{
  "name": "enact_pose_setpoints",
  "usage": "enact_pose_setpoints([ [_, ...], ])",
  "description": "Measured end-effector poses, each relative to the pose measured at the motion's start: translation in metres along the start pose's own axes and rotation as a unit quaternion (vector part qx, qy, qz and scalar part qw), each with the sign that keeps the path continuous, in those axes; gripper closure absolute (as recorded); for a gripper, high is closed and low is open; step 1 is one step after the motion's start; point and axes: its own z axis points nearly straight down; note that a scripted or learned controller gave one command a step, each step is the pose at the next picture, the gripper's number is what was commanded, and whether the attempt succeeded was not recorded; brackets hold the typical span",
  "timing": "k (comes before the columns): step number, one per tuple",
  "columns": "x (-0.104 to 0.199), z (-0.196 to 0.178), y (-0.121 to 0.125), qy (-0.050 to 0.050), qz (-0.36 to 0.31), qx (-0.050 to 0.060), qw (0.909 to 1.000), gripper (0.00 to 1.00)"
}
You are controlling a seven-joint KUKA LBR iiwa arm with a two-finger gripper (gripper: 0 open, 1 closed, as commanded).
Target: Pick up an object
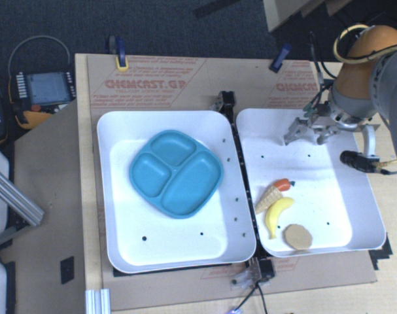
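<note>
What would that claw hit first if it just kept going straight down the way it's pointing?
Probably the bare white floor of the right bin. The gripper hangs over its upper part, well away from the banana and cookie. Depth is hard to judge from above.

The brown board (pixel 185 77) under the bins bore red print. Above the left bin it read "CHEMCAST GP", with smaller red lines over and under it too fine to read. The same mark showed above the right bin, partly hidden and blurred.
</note>
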Motion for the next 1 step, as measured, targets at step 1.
enact_pose_setpoints([
  [1,-0.0002,-0.0140,0.0015,-0.001,0.000,-0.003,1.0000,1.00],
])
